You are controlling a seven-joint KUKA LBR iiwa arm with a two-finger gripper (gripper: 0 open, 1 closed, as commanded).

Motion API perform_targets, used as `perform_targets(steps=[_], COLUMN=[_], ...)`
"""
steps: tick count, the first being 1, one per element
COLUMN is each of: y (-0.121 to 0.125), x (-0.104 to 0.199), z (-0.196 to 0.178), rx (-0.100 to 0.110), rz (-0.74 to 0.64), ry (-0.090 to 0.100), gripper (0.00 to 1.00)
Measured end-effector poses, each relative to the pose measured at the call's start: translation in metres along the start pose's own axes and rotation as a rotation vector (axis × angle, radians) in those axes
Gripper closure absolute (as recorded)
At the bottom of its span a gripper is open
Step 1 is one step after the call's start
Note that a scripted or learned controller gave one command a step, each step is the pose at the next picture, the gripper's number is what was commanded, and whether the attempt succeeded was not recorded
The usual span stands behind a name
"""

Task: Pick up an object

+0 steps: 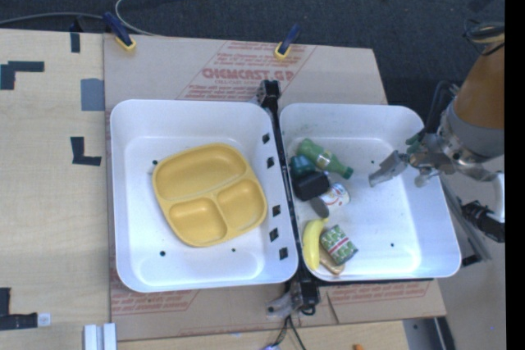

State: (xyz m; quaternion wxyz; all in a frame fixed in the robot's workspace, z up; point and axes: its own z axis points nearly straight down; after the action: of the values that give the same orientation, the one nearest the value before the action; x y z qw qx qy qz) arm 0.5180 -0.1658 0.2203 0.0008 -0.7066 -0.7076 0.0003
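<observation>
My gripper (404, 173) hangs over the right part of the right bin (410, 242), with its fingers (384, 170) spread open and nothing between them. The objects lie to its left along that bin's left side. A green bottle (322, 158) is farthest back, a black object (310, 184) lies just in front of it, and a small white and red can (335, 195) sits beside that. Near the front-left corner lie a yellow banana (312, 245) and a green patterned packet (338, 243). The gripper touches none of them.
The left bin (131, 250) holds a yellow divided plate (209, 193). A black divider with clips (277, 176) runs between the bins. Both bins rest on cardboard (230, 70) held by yellow clamps. The bare white floor of the right bin lies under the gripper.
</observation>
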Motion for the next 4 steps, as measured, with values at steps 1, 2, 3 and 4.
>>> perform_targets(steps=[1,2,3,4], y=[0.045,0.056,0.124,0.153], x=[0.063,0.071,0.056,0.066], z=[0.061,0.118,0.119,0.132], rx=[0.001,-0.014,-0.001,-0.009], rz=[-0.001,0.0,-0.001,-0.002], ry=[0.0,0.001,-0.002,0.001], gripper=[0.0,0.0,0.0,0.0])
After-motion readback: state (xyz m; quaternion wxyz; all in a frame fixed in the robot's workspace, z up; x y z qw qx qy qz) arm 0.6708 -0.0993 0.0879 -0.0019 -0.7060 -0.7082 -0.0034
